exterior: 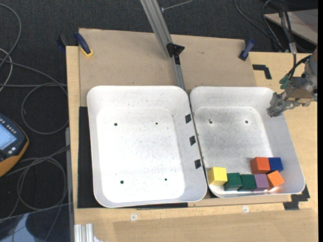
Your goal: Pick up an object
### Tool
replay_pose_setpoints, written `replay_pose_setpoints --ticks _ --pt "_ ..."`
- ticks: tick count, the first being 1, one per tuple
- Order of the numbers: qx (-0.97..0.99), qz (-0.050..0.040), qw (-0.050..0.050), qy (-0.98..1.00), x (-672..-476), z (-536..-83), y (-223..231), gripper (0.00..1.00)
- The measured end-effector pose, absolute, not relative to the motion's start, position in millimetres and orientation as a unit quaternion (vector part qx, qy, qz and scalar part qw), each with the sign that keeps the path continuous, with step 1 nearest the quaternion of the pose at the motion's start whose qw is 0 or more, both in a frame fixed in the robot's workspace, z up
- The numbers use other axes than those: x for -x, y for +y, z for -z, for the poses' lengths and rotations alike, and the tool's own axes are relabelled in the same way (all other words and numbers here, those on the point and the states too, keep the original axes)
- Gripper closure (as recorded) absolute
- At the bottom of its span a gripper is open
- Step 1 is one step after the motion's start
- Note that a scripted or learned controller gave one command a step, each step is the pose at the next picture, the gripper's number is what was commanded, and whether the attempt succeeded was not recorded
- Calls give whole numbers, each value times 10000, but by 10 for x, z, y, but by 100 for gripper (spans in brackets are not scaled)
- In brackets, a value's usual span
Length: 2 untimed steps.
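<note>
The jaws (276, 108) hover at the right bin's (282, 135) two-o'clock rim (grip state unclear). The coloured blocks (247, 177) cluster well apart, toward six o'clock.

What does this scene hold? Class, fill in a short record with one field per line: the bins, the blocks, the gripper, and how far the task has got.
bins: left bin and right bin, side by side on the bench
blocks: all in the right bin, clustered at its near edge
block colours: yellow, two green, purple, two orange, blue
gripper: gripper over the right bin's far right rim, away from the blocks
task state: no block picked up yet
</note>
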<state>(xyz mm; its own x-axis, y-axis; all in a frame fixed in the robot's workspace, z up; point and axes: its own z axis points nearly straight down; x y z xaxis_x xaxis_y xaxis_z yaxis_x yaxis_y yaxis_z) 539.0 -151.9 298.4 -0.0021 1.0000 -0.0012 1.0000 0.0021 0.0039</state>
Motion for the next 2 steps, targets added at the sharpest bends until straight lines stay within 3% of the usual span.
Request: replay_pose_setpoints --ticks 2 --pt "-7052 -11 8 7090 -5901 -2739 -690 100"
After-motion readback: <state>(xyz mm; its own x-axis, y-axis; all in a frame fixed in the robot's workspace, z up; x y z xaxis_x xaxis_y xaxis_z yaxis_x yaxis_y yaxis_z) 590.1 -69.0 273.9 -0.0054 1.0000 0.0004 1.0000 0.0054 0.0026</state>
